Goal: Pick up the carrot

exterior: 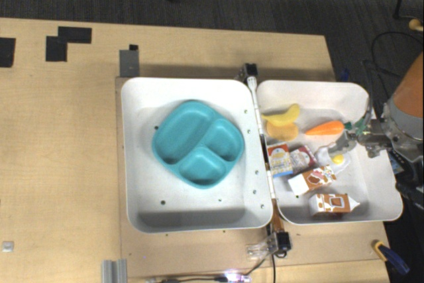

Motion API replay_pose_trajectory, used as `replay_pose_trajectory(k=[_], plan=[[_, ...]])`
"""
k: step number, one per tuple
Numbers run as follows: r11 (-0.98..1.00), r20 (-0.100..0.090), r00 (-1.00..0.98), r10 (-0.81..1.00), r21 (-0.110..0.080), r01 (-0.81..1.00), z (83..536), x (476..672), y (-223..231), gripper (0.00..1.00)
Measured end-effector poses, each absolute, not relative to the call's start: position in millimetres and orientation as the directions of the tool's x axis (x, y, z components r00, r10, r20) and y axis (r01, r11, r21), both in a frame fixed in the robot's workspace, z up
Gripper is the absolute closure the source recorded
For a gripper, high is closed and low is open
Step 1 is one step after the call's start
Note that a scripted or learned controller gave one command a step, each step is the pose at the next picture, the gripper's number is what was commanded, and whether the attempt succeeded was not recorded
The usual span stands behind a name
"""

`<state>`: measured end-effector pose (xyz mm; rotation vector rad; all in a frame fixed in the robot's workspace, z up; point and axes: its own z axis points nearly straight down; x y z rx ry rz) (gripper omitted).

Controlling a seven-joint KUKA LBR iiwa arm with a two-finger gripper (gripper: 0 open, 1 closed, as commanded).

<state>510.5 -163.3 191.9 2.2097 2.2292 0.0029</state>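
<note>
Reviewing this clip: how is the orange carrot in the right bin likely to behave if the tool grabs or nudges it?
The tapered orange carrot looks smooth and rounded, so it may roll or slip out of a pinch. Its even, glossy colour suggests a plastic toy, probably stiff and light. It lies near the yellow banana-shaped toy and the tool, so a nudge could push it into its neighbour.

The left bin (132,142) held a teal divided plate (199,142). In the right bin (377,175), the gripper (346,137) hovered just near of the carrot (324,128), right of a banana (281,117), with small cartons (311,179) nearer.
</note>
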Motion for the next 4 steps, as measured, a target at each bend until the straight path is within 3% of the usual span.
replay_pose_trajectory(k=[1, 2, 3, 4], plan=[[0.196, -0.005, -0.196, 0.981, 0.009, 0.981, 218.3, 574.3, -182.3, 0.0], [0.15, 0.003, -0.15, 0.989, -0.005, 0.989, 110.8, 570.5, -193.5, 0.0], [0.016, -0.001, -0.016, 1.0, 0.007, 1.0, 86.4, 648.1, -178.6, 0.0], [0.025, -0.006, -0.025, 1.0, 0.014, 1.0, 99.7, 650.6, -178.8, 1.0]])
